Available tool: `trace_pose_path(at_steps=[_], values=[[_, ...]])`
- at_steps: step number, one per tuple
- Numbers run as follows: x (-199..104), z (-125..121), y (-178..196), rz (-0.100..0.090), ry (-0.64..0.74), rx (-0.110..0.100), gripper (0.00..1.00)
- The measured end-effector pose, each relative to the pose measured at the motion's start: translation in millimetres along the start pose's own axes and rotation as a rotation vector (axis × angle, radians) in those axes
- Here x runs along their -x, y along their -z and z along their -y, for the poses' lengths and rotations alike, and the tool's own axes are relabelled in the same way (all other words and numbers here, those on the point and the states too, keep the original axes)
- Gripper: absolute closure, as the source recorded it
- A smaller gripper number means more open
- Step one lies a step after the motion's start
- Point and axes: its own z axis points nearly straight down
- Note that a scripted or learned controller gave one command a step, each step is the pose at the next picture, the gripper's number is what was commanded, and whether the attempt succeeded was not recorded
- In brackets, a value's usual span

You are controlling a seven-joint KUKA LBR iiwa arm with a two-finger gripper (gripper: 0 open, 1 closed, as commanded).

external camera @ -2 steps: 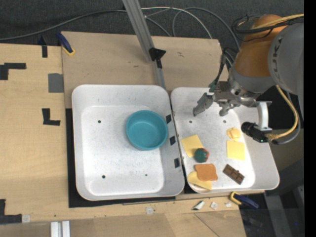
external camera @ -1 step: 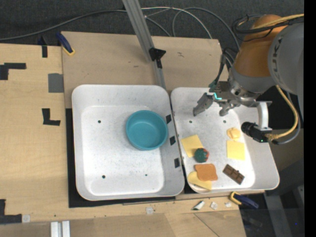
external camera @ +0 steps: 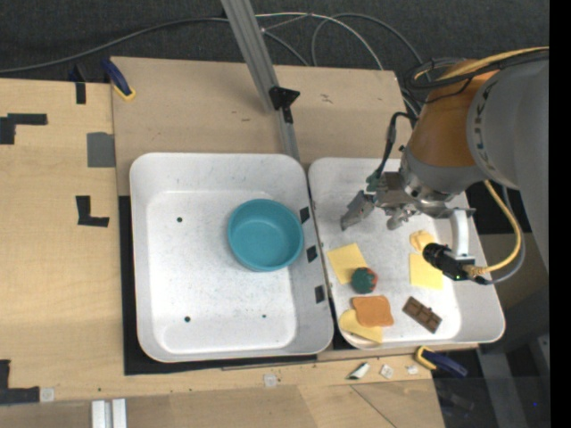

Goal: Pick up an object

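My gripper (external camera: 375,217) hangs over the upper part of the right bin (external camera: 486,328), its two fingers spread open with nothing between them. Below it in that bin lie a flat yellow square (external camera: 346,262), a small green ball (external camera: 363,280), an orange square (external camera: 372,310) resting on a pale yellow piece (external camera: 355,330), a brown chocolate bar (external camera: 421,314) and a yellow block (external camera: 426,273). The yellow square is the closest, just below the left finger (external camera: 353,214).
A blue bowl (external camera: 264,234) sits in the left bin (external camera: 161,239), near the wall shared with the right bin. A grey pole (external camera: 259,61) slants down to the back edge between the bins. Cables run behind the bench and around the arm's wrist.
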Motion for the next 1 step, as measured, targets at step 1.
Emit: trace_pose_path(at_steps=[1], values=[[0.5, 2.3, -43.9, 0.0, 0.0, 0.0, 0.0]])
